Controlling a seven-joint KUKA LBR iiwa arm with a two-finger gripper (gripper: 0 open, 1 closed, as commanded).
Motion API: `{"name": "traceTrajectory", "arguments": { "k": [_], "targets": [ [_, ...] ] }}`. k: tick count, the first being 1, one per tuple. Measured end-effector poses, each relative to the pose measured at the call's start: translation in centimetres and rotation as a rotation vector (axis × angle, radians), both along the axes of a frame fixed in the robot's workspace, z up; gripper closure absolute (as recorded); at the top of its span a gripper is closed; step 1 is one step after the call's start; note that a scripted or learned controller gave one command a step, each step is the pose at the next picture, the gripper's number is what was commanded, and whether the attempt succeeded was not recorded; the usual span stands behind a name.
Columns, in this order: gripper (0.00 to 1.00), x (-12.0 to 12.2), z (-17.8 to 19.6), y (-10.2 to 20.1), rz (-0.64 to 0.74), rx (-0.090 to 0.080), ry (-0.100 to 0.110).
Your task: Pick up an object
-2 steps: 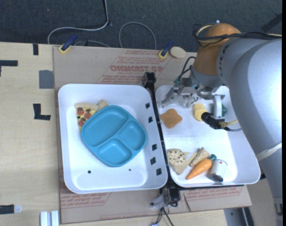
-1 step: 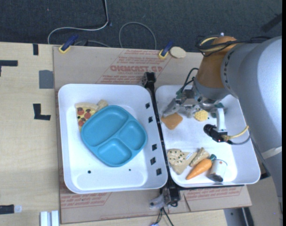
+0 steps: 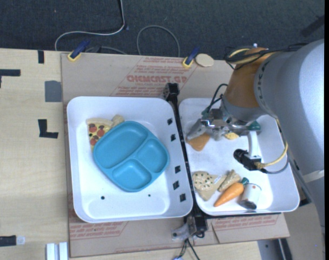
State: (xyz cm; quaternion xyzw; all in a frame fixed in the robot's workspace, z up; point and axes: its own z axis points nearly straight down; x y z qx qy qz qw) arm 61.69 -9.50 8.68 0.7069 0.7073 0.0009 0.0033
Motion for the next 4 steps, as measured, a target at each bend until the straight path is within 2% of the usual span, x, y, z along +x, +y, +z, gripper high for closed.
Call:
{"name": "traceTrajectory", "arguments": {
  "k": [1, 3, 4],
  "targets": [
    [0.00, 0.27, -0.02, -0.38, 0.001, 0.005, 0.004],
    [0.00, 1.18, -0.05, -0.30, 0.000, 0.001, 0.004],
    [0.00, 0.73, -0.02, -0.29, 0.001, 0.001, 0.000]
  ]
}}
